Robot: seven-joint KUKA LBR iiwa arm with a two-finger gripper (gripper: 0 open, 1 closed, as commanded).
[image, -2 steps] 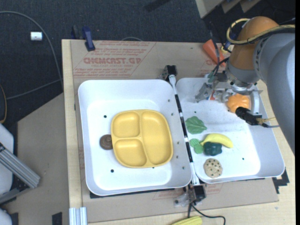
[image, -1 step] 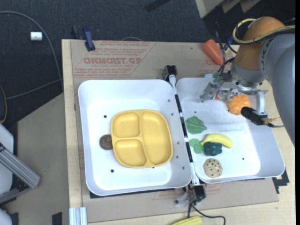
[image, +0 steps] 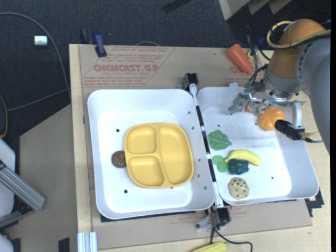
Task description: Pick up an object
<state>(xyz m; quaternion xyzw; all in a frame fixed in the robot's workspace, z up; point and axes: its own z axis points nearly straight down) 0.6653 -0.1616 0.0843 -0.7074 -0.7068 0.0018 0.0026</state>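
I read this as the approach step — my gripper (image: 247,102) hangs over the right bin's (image: 294,185) far end, fingers seemingly spread, nothing between them. The orange fruit (image: 268,119) sits just beside — next I must centre and descend.

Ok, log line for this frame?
arm over right bin | gripper near orange | banana, cookie untouched

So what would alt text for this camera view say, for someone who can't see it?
A grey robot arm reaches over the right bin, which holds an orange, banana, green leaf and cookie. The left bin holds a yellow divided plate.
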